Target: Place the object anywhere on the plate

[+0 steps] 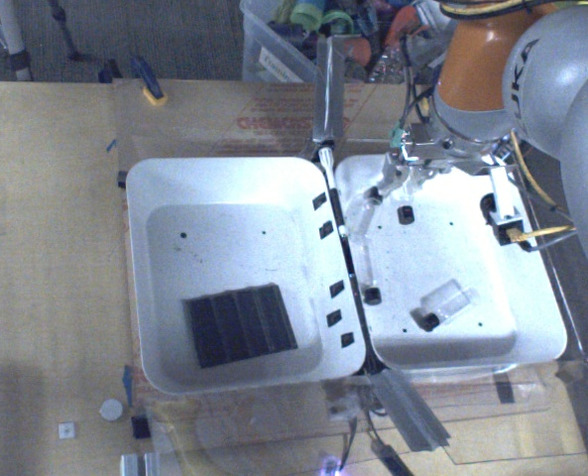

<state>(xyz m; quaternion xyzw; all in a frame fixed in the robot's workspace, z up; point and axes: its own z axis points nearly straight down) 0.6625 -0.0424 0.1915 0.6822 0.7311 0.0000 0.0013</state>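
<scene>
A: Where is the object (442, 305) found?
B: In the right bin (531, 340), near its front; the dark plate (242, 323) lies in the left bin (175, 181).
A: And the gripper (385, 188)?
B: Its state cannot be told. It should be centred over the object before descent.

Robotics lab setting. A wooden desk (46, 216) is carrying two white bins (165, 181) fixed side by side, a metal divider rail (325, 97) running between them. A grey and orange industrial arm (492, 48) is reaching in from the right, cables trailing. A clear tub of assorted colourful test objects (318, 13) is sitting at the far edge.
</scene>
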